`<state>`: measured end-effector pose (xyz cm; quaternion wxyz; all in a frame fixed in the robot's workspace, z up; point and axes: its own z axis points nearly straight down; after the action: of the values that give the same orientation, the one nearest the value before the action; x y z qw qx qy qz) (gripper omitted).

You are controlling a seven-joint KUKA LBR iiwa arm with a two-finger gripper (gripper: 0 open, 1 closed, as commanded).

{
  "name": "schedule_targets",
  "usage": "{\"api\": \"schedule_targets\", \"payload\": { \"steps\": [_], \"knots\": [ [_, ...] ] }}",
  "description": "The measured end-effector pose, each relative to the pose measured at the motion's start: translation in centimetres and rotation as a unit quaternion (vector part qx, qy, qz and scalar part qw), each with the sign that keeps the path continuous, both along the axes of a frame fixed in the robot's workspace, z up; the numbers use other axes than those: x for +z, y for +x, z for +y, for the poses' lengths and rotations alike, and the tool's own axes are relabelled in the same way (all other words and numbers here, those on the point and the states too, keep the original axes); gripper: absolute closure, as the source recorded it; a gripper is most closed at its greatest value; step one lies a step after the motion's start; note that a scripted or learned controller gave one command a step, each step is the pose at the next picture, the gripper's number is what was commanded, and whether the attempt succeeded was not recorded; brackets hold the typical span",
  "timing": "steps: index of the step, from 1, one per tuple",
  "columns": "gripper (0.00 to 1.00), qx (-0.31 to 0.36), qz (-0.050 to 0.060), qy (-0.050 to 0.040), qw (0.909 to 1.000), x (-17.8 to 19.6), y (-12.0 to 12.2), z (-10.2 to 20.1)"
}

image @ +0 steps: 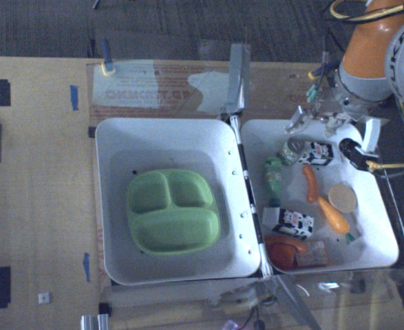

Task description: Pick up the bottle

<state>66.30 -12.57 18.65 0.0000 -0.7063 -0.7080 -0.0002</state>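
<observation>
The bottle [273, 176] is pale green and see-through. It lies on its side along the left wall of the right bin [387, 239], one end pointing toward the bin's back. My gripper [317, 121] hangs over the back edge of that bin, up and to the right of the bottle and apart from it. Its metal fingers stand open, nothing between them. The orange-banded arm [374, 40] comes in from the upper right.
Around the bottle lie two black-and-white cartons [316, 153] [295, 222], two orange carrots [310, 184] [333, 216], a tan round disc [342, 198], and a red item [283, 251] at the front. The left bin [112, 143] holds a green divided plate [173, 210].
</observation>
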Motion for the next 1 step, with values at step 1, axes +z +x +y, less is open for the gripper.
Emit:
{"api": "schedule_targets", "payload": {
  "steps": [1],
  "knots": [
    [0.0, 0.003, -0.015, -0.004, 0.9999, -7.16, -1.09, 0.95]
  ]
}}
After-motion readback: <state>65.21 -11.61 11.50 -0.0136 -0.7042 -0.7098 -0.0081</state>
